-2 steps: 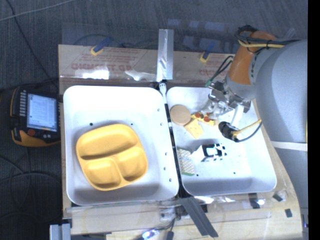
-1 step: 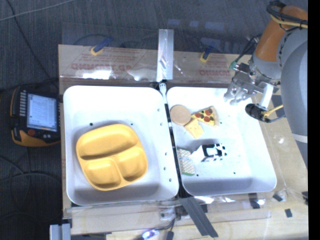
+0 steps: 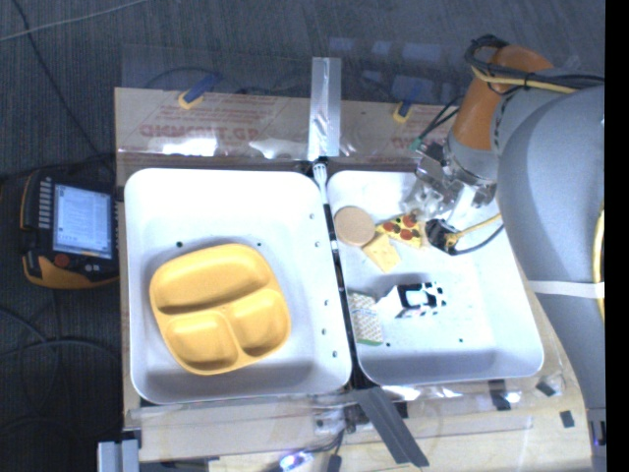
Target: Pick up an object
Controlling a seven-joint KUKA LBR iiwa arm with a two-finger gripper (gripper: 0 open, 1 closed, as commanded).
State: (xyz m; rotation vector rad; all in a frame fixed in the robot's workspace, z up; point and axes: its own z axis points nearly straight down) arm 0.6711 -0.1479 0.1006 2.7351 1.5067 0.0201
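1. Pizza-slice toy (image 3: 402,230), probably light, stiff and smooth; lay in right bin (image 3: 491,352), just right of cookie toy (image 3: 355,226); best gripped across narrow edges.
2. Gripper (image 3: 429,201) poised just above-right; finger spread not discernible.
3. Black-and-white cow toy (image 3: 421,299) below; yellow tray (image 3: 218,306) far left.

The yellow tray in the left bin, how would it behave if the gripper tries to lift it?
The yellow tray looks like rigid moulded plastic, so it probably stays stiff. Its wide, shallow, three-compartment shape suggests it is light, but gripped by one rim it may tilt.

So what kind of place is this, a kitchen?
Probably a robot lab, not a kitchen: a robot arm reaches over two white bins holding a yellow divided tray, and a controller screen lies on grey carpet.
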